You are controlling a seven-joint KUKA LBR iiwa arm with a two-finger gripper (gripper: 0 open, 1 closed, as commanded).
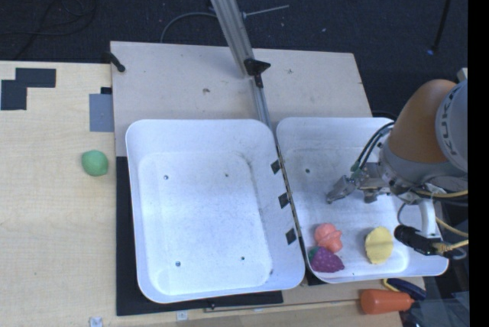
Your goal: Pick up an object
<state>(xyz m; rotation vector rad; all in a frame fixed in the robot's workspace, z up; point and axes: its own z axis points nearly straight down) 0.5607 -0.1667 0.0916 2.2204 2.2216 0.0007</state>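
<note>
Claw [336, 194] hovering over right bin [306, 136], spread or pressed together impossible to tell; risks missing orange toy [327, 234], purple toy [327, 261], yellow toy [379, 244] clustered nearer.

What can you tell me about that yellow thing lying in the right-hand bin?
The yellow object is a small, lumpy piece with a matte, plastic-like surface, perhaps toy food. It lies near the front edge of the right bin, on the white floor. It sits apart from the orange-pink piece and the purple piece to its left. The gripper is above it in the view, not touching it.
</note>
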